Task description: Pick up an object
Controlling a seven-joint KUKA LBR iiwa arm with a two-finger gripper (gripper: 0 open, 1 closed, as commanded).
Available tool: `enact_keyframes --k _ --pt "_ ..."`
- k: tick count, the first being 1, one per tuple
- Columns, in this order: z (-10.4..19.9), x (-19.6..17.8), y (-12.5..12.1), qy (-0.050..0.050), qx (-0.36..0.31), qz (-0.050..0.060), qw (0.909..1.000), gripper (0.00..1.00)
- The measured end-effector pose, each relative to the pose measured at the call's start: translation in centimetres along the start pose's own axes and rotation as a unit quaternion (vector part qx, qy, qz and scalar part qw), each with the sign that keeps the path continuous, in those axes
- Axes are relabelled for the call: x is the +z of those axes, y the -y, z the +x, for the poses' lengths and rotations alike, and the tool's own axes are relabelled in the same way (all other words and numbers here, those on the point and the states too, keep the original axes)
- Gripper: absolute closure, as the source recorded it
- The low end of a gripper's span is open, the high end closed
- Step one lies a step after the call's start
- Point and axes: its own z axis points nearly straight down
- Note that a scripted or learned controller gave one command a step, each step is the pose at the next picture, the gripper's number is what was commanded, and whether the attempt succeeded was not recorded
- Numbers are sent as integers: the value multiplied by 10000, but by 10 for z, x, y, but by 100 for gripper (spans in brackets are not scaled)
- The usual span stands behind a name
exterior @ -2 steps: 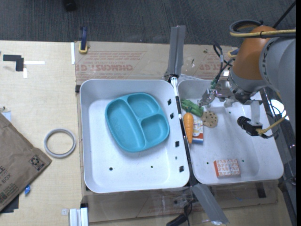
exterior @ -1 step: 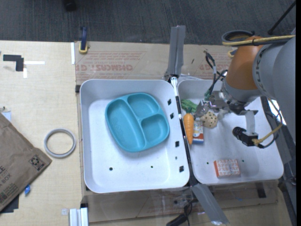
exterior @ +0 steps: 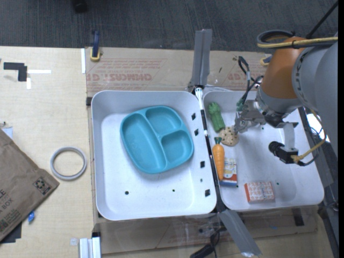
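Note:
My gripper [exterior: 241, 123] hangs low over the upper left part of the right bin [exterior: 301, 198]. Just below and left of its tip lies a round chocolate-chip cookie [exterior: 230, 137]; whether the two touch cannot be told. A green toy vegetable [exterior: 216, 116] lies along the bin's left wall, above the cookie. An orange carrot [exterior: 218, 159] lies below the cookie, with a small printed carton [exterior: 229, 173] beside it. A red patterned box [exterior: 259, 191] rests near the bin's front.
The left bin [exterior: 107, 198] holds a blue divided plate [exterior: 157, 138]. A grey tape ring [exterior: 69, 162] and a brown cardboard box [exterior: 19, 187] lie on the bench to the left. Black cables [exterior: 287, 153] trail from the arm over the right bin.

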Motion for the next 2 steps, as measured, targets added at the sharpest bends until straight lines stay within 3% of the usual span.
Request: enact_keyframes --k 1,2 --pt "79 -88 -42 -13 -52 39 10000 100" --pt "103 -87 37 -21 -1156 49 9933 100"
